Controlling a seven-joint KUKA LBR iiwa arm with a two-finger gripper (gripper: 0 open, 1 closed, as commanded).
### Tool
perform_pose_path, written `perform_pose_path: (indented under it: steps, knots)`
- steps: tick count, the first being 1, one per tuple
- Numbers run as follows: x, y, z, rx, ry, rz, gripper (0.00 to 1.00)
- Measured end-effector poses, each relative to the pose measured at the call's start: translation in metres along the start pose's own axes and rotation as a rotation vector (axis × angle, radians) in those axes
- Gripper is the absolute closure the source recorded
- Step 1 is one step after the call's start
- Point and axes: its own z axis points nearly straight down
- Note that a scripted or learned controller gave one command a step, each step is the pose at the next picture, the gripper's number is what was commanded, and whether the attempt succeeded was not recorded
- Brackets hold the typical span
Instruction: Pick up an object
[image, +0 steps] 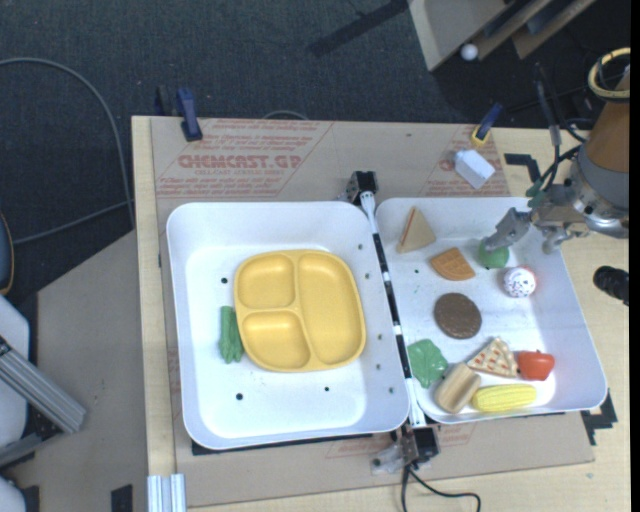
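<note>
My gripper (528, 236) hangs over the far right corner of the right bin (585, 345), fingers spread open with nothing between them. Its left finger (505, 231) is just above a small green toy (493, 257). A white speckled ball (519, 283) lies just in front of the gripper. Further left are an orange wedge (453, 265) and a tan sandwich triangle (417, 230). A brown round patty (458, 315) sits mid-bin. Along the near edge lie a green leaf (427, 360), a pizza slice (492, 357), a red pepper (536, 366), a bun (458, 388) and a corn cob (503, 398).
The left bin (195, 400) holds a yellow divided plate (298, 308) and a green pea pod (231, 333). A white block (474, 167) and blue clamps (187, 112) sit on the cardboard behind the bins. The arm's orange band (612, 135) is at the right edge.
</note>
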Motion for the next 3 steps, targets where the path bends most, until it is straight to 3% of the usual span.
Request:
perform_pose_path:
  steps: [1,2,3]
  knots:
    - [0.041,0.024,0.092,0.003,0.002,-0.001,0.0]
    - [0.055,-0.018,0.127,0.002,0.001,0.001,0.0]
    - [0.073,0.034,0.115,-0.002,0.0,-0.001,0.0]
